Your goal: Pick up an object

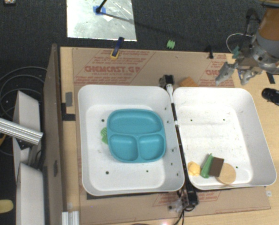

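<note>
My gripper (234,76) hangs above the back right corner of the right bin (252,125), with its two grey fingers spread apart and nothing between them. At the front of that bin lies a small cluster: a yellow piece (193,168), a green stick (207,166), a brown block (216,166) and a tan round disc (227,173). They lie far from the gripper, toward the near edge. In the left bin (90,125) sits a blue divided tray (135,135) with a green item (104,135) peeking out at its left side.
An orange-tan object (187,82) lies on the cardboard just behind the bins' joint. A shiny sheet (101,13) lies on the dark floor at the back. Cables and a white frame (22,125) stand at the left.
</note>
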